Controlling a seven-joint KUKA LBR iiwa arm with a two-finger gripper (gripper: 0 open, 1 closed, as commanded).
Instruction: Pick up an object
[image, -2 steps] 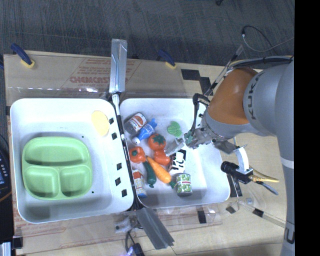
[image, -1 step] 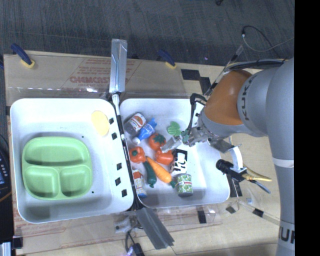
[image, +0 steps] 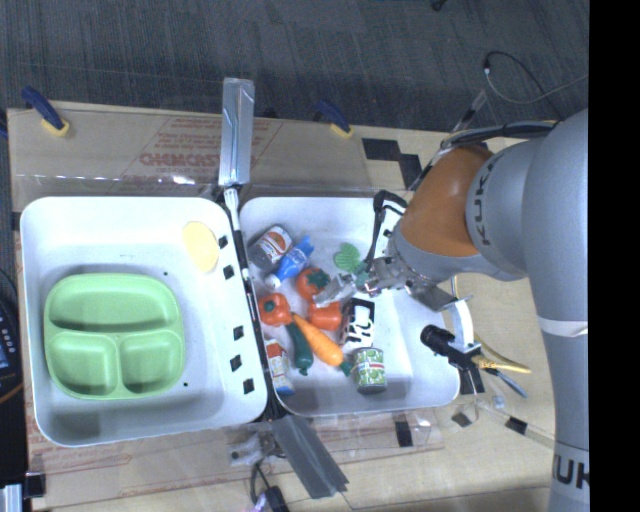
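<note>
Toy food and small packages lie heaped in the right bin, which serves as the landmark. Near its middle sits an orange carrot with a green top, slanted; just beside it, toward the bin's near wall, stands a small can with a green and white label. A black-and-white patterned carton rests between the can and the arm's wrist. Toward the far wall lie a blue bottle and a round tin (its label is blurred). The jaws hang over the heap near a green leafy piece; whether they are wide or narrow cannot be told. Left of the right bin, the other bin carries a green divided tray and a yellow disc.
</note>
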